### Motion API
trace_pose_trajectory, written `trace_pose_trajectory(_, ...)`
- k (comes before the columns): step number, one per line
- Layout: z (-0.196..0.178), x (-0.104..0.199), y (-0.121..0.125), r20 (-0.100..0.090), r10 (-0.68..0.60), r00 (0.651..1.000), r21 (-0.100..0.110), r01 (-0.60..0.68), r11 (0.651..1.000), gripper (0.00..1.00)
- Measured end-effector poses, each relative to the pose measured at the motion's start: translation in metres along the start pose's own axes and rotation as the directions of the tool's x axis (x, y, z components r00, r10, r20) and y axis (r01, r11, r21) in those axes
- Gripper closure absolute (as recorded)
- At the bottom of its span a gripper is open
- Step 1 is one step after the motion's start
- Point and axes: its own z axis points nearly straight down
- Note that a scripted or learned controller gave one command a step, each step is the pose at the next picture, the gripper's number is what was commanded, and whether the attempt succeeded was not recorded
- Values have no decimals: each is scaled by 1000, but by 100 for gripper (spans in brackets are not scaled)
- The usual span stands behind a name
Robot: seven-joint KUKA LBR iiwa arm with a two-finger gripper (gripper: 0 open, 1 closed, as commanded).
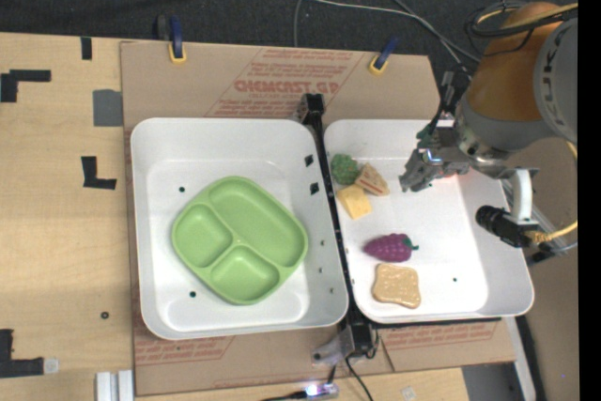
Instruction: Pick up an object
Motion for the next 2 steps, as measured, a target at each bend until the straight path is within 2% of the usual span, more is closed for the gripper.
trace_pose_trajectory(2, -80, 7, 4, 0, 0, 1000, 2, 0, 1000, 100)
